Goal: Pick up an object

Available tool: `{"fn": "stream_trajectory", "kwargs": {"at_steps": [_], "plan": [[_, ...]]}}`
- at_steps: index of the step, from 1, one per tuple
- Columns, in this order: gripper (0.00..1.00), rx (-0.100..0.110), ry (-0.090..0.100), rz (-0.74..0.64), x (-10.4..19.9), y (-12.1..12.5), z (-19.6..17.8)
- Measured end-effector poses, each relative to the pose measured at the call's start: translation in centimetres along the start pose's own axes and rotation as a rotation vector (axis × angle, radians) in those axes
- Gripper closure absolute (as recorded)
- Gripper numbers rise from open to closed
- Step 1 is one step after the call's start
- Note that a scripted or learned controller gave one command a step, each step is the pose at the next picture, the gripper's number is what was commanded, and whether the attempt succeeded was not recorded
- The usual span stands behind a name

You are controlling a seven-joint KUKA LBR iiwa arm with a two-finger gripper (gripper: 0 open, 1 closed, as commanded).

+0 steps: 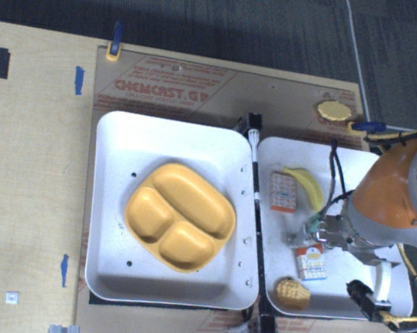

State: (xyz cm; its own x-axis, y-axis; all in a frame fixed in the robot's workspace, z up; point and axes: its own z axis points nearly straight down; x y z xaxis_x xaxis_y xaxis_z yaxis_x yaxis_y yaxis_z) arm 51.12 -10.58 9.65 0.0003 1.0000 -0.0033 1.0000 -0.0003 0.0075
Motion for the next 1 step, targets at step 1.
{"fn": "stream_trajectory", "kwargs": {"at_steps": [1], "plan": [[1.00,0.006,0.004,-0.003,7.93,4.21,-8.85]]}}
